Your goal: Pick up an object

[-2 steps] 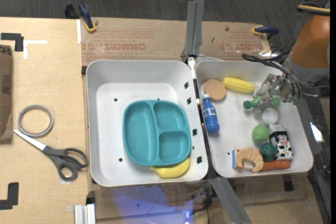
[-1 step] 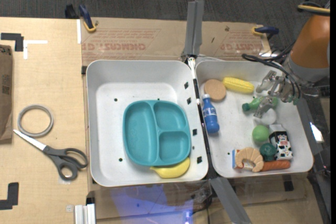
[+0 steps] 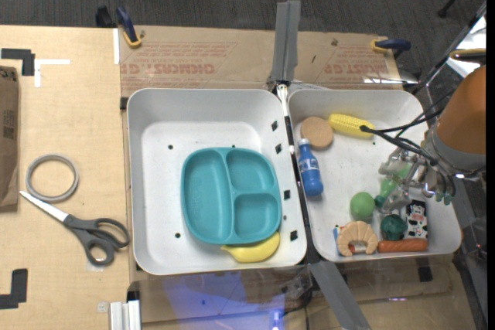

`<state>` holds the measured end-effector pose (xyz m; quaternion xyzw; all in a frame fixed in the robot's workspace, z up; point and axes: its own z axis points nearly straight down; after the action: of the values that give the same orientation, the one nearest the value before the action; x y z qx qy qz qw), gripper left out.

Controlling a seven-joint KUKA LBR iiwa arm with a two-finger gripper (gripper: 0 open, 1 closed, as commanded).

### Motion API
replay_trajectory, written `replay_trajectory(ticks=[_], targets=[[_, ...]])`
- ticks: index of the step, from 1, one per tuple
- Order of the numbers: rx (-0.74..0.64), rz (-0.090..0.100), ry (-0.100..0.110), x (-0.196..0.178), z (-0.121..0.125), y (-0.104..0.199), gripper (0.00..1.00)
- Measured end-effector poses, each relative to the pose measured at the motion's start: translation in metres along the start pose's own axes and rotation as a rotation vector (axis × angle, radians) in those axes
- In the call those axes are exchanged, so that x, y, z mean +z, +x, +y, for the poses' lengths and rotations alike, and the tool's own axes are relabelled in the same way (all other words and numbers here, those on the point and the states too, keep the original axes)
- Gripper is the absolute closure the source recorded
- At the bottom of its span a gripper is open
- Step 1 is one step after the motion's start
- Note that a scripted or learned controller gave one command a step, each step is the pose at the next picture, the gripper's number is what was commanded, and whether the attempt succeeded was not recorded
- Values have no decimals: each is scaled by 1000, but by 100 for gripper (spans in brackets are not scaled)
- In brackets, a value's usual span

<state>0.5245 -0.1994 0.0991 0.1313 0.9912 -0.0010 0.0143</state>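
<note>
- On the bench at far left I see a roll of tape and a pair of grey-handled scissors; neither has any part in the pick.
- On the cardboard sheet behind the bins I see red print, upside down from my view. I can't read it with confidence, so I leave it unquoted.
- In the left bin I see a teal divided plate, with a yellow banana-shaped toy poking out from under its near edge.
- In the right bin, going rightwards, I see a blue bottle with a white cap and a pale label too small to read, a tan round disc, a yellow corn cob, a croissant-like toy, a green ball, a dark teal round piece, an orange carrot and a small black-and-white carton whose print I can't make out.
- The gripper is down in the right bin, just above the teal piece and beside the green ball. It's a tangle of metal from here, so I cannot tell how the tool is set or whether it has anything.
- I judge this as the grasp step, with nothing visibly secured. Next I want a clean closure on one item, then a straight lift clear of the crowded neighbours.
</note>
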Motion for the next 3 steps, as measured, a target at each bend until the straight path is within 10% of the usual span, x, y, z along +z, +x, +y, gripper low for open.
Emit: replay_trajectory(ticks=[1,2,3], targets=[[-2,25,0,7,100,-15,0],[62,28,3,7,77,26,0],[10,24,2,-31,62,-52,0]])
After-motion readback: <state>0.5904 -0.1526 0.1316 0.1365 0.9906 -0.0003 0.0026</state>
